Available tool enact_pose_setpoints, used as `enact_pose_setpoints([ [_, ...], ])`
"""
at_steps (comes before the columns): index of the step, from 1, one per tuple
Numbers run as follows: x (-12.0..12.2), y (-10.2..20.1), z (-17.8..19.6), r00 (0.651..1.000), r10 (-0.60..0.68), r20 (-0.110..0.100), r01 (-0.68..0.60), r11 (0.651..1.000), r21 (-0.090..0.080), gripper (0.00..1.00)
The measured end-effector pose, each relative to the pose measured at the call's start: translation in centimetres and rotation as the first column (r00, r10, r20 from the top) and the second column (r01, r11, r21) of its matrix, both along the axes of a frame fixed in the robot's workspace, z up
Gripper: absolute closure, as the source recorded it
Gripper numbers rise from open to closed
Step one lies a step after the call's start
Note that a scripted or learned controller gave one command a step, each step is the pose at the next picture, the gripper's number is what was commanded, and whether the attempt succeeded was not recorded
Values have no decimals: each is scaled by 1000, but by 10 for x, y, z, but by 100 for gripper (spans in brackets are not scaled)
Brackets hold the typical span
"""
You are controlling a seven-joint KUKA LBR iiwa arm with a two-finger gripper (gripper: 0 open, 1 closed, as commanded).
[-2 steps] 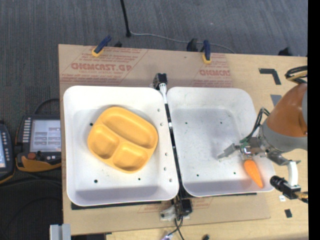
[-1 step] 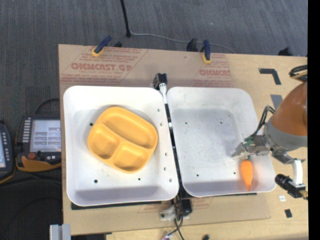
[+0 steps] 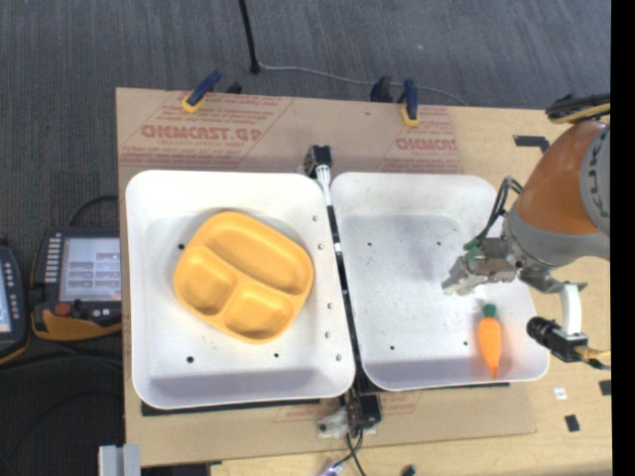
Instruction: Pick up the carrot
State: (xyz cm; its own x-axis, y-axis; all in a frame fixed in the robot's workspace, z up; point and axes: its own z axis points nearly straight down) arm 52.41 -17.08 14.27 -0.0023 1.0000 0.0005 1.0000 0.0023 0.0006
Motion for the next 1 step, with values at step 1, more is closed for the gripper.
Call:
enact_pose_setpoints([
  [1,-1,-1,-1,1000,-1,-2,1,1000,-1,0],
])
